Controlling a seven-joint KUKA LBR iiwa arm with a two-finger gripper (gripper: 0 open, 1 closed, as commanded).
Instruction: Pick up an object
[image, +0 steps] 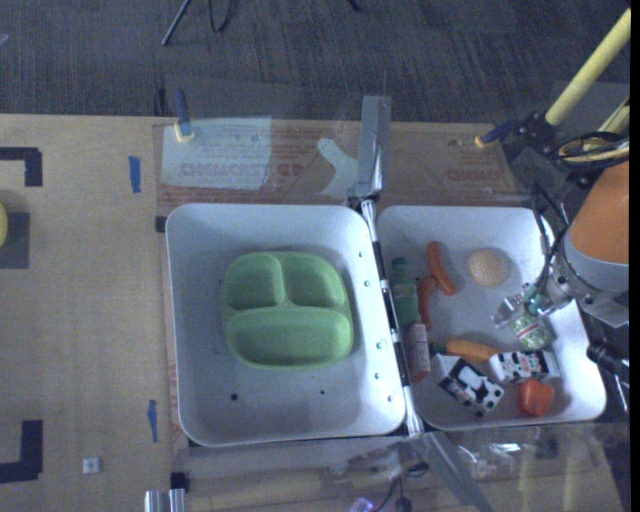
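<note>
The right bin (570, 395) holds several small objects. A tan round bun (488, 267) lies near its back, with an orange-red sausage (440, 268) and a second red one (425, 298) to its left. A green bottle (403, 290) lies along the left wall. An orange carrot (472, 350), two black-and-white patterned boxes (470, 385) (522, 365) and a red tomato (536, 397) sit at the front. My gripper (525, 315) is low in the bin's right half, between the bun and the boxes. A small green and shiny item shows right at its tip.
The left bin (190, 300) holds a green divided plate (288, 308). The arm's orange band (608, 215) hangs over the right bin's right wall. A red-brown tube (418, 352) lies by the divider between the bins. A yellow pole (592, 65) and cables stand at the back right.
</note>
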